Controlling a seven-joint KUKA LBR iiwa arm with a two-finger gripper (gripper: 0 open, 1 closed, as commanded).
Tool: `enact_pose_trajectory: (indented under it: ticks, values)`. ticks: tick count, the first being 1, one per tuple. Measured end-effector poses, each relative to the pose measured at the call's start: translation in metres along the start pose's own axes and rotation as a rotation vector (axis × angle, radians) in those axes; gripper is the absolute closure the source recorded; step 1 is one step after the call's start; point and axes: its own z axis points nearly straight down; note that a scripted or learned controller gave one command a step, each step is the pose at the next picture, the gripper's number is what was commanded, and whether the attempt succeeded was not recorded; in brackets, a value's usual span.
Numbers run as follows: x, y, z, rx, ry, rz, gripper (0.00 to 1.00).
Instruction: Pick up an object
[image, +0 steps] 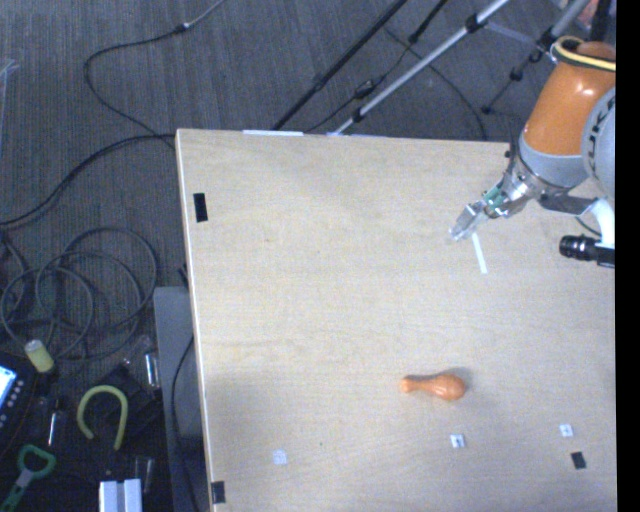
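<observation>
Tool (468, 226) of mine hangs at the upper right of the pale wooden tabletop (330, 280), at the end of my grey arm with its orange band (563, 110); it points down and to the left, and whether its tips are spread or pressed together I cannot tell; nothing shows between them. Just below it lies a thin white stick (480, 256). Well apart, nearer the front edge, lies the only graspable piece, a small orange pear-shaped object (436, 386), its narrow neck pointing left. To do this well, I judge I should travel over it, turn to straddle the bulb across its short width, then descend squarely before closing.
</observation>
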Motion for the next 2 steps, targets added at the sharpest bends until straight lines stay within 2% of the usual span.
enact_pose_trajectory:
  ticks: [1, 2]
  values:
    - [0.0617, 0.0176, -0.0060, -0.001, 0.004, 0.102, 1.00]
    - [0.0628, 0.0188, -0.0147, -0.002, 0.006, 0.101, 1.00]
